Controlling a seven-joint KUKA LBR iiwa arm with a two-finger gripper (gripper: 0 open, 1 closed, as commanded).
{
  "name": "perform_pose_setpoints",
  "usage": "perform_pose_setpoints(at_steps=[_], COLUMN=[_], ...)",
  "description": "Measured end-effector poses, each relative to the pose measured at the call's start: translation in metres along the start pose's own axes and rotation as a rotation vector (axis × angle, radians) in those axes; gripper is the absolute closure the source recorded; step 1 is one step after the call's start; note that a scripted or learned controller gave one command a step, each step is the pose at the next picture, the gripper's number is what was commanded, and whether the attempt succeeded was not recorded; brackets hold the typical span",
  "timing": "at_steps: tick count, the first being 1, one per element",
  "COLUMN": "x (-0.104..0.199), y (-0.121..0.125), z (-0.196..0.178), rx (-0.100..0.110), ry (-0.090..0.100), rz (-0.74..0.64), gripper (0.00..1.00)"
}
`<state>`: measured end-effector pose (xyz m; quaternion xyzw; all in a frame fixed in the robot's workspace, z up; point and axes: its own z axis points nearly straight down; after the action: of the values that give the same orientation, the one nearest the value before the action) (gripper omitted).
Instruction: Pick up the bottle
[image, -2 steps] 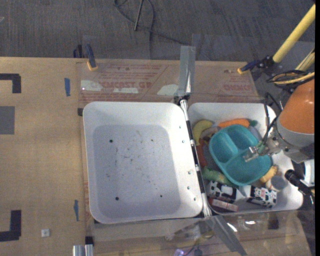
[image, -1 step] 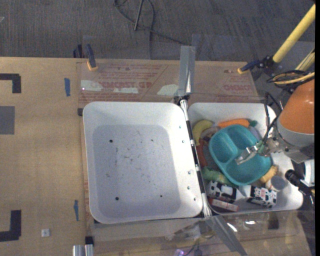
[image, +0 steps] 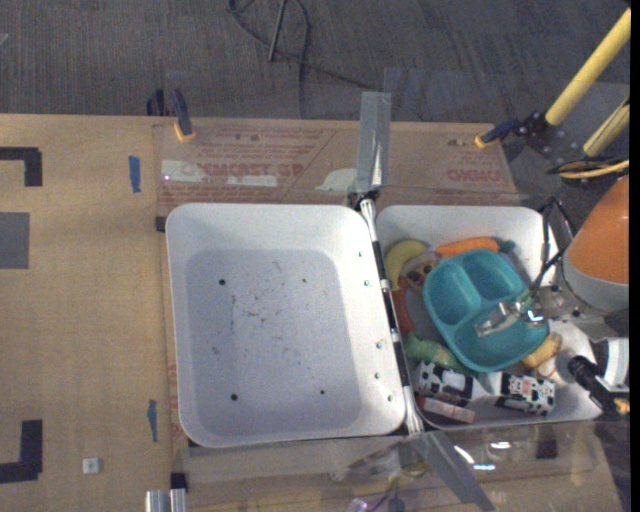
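Camera view looks down on two white bins side by side on a brown bench. The left bin (image: 190, 300) holds nothing but dark specks on its floor. The right bin (image: 400, 222) is crowded, so everything there leans on or overlaps its neighbours.

A teal divided plate (image: 470, 300) lies tilted on top of the heap, propped up by the things beneath it. A banana (image: 402, 258) pokes out at its far left edge and a carrot (image: 465, 244) lies along its far rim. A green piece (image: 425, 349) sits wedged between the plate and the wall shared by the two bins.

No shape in the pile reads plainly as a bottle. My best judgement is that the bottle (image: 445, 380) is the black-and-white spotted piece lying on its side along the near wall, just beside the plate's near edge. A second spotted piece (image: 527, 392) lies to its right, and I cannot tell the two apart.

The arm (image: 605, 245) reaches in from the right. The gripper (image: 512, 318) sits low over the right part of the plate, touching or nearly touching it. Whether it is open or closed I cannot tell, because the metal blurs against the teal. Nothing can be seen held in it. It stands near the spotted pieces but not over them, so a grasp from here would likely meet the plate first.
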<state>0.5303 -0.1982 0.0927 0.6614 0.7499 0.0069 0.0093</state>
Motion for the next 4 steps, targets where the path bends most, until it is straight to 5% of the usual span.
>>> perform_pose_setpoints(at_steps=[1, 2, 3, 4], x=[-0.023, -0.017, -0.016, -0.02], y=[0.039, 0.022, 0.02, 0.021], z=[-0.002, -0.001, -0.001, -0.006], rx=[0.06, 0.014, 0.012, 0.007], ry=[0.038, 0.021, 0.019, 0.006], rz=[-0.005, -0.018, -0.01, -0.009], gripper=[0.0, 0.0, 0.0, 1.0])
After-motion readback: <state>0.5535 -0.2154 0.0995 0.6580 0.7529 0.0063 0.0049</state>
